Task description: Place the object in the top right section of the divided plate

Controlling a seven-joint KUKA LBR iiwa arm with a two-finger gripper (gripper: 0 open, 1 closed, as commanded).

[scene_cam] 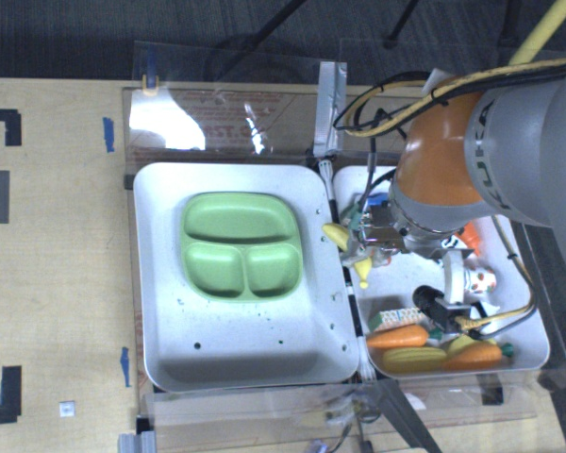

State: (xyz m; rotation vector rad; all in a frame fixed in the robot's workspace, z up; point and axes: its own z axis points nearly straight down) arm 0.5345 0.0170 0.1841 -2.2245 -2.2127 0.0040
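We find the two-finger gripper [358, 239] at the inner wall of the right white bin [533, 324], beside a small yellow curved piece [338, 235]; whether that piece sits between its fingers we cannot tell, nor how wide they stand. We judge the pick to be in hand: the next move calls for lifting clear of the wall and crossing left to the green divided plastic plate [241, 244] in the left white bin [170, 347], whose sections hold nothing. Two orange toy carrots [396, 339] lie along the right bin's near edge.
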